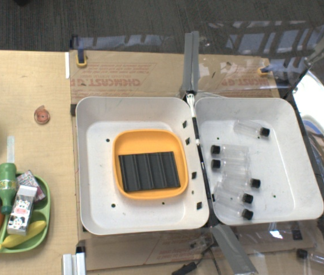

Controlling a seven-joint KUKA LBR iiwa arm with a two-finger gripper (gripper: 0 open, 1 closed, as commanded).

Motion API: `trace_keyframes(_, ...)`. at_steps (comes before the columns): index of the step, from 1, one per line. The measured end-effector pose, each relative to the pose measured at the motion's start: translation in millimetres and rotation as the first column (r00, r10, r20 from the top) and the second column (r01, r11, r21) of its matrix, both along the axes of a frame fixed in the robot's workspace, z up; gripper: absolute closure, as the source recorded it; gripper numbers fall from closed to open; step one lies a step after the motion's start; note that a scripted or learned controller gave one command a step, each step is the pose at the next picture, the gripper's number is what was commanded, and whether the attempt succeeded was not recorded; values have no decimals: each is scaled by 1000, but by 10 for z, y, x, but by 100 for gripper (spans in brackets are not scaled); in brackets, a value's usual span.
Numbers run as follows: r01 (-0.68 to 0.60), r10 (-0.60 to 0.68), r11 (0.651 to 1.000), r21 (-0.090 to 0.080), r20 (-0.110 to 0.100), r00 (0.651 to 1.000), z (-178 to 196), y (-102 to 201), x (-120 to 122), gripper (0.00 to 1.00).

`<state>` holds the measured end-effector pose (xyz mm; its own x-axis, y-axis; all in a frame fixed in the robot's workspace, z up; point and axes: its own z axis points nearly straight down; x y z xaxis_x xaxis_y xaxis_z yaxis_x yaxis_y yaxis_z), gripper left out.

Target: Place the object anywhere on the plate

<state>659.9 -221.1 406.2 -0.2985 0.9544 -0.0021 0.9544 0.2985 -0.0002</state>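
We see the orange plate [150, 164] lying in the middle of the left white bin [93, 153], with a dark ribbed rectangular pad [150, 172] covering most of its centre. To the right of that plate, in the right white bin [299, 153], lie several clear vials with black caps [230, 171], scattered near the bin's left wall and lower edge, with one more vial [252, 130] apart toward the upper middle. We cannot tell how the gripper stands; well left of the plate, on the table [30, 85], a green tray [35, 234] holds toy foods.
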Motion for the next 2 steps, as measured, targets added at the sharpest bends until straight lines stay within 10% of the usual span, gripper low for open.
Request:
trace_keyframes(1,-276,276,961,-1,1,961,347,-5,0,0)
trace_keyframes(2,-648,648,762,0,1,762,350,-11,-1,0)
